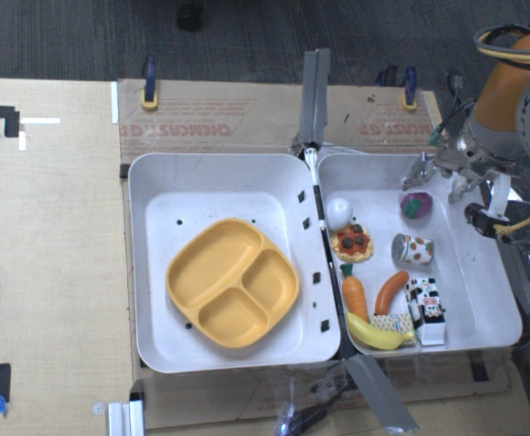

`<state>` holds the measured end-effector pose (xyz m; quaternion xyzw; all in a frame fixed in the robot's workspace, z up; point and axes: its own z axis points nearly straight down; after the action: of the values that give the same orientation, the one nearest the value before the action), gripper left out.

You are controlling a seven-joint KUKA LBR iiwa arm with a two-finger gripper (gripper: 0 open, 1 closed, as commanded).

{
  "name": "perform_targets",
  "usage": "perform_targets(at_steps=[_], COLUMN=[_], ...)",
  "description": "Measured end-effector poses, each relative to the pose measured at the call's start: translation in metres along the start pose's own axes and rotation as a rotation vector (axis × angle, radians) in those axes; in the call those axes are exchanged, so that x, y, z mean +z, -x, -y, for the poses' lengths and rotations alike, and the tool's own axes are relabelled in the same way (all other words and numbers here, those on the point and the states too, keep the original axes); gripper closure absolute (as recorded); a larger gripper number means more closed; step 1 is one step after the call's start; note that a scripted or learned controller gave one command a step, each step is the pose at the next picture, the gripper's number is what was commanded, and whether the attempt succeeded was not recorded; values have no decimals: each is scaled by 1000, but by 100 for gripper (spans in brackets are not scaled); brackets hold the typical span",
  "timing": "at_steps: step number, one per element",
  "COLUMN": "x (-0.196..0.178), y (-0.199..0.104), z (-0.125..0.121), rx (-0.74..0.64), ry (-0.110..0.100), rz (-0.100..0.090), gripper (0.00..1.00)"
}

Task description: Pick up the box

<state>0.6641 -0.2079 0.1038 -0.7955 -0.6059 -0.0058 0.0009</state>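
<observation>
Item, target: the box (426, 311), white with dark printed patches, lies flat near the front edge of the right bin (492, 280). You will find it hemmed on its left by the sausage (391, 291) and the banana (376, 333), so its open approach is probably from the right-hand side.

Item, neighbours in the same bin: carrot (354, 298), small pizza (352, 242), white ball (338, 212), printed can (413, 249) on its side, purple-and-green ball (416, 205). They crowd the bin's left half; the right half is bare floor.

Item, left bin (146, 243): holds a yellow divided plate (233, 282), set at a slant, no part in your task.

Item, end effector (444, 176): poised at the right bin's back edge, just beside the purple-and-green ball and well apart from the box. Its prongs look spread and released, with nothing between them.

Judgement: the grasp is not yet begun; you must first travel forward over the can.
</observation>
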Motion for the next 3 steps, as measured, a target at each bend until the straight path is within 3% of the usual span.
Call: perform_targets(at_steps=[3], x=[1], y=[-4], z=[5], rx=[81], ry=[-5], rz=[8], gripper=[0])
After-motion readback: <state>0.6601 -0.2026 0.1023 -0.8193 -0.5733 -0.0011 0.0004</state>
